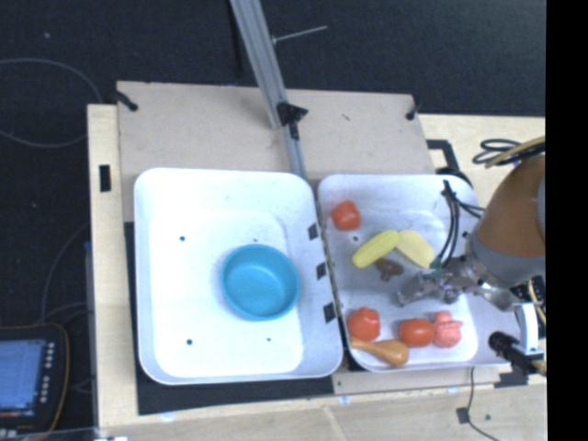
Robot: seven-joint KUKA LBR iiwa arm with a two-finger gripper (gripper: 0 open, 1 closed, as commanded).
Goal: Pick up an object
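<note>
My gripper [413,292] is low inside the right bin [404,189], reaching in from the right under the orange-banded wrist [513,220]. Just to its upper left lies a small brown piece [390,268]. Beyond that are a yellow corn-like piece [376,248] and a second yellow piece [416,246]. In front of the gripper sit a red tomato-like piece [416,332] and a pink piece [447,330]. A red pepper-like piece [364,323] and an orange-brown pear shape [382,350] lie at the bin's front left. Another red piece [345,215] sits at the back left.
The left bin [165,246] holds a blue bowl [261,282] near its middle. A grey metal pole [262,58] slants down to the gap between the bins. Black cables [452,223] hang along the arm over the right bin's back right.
</note>
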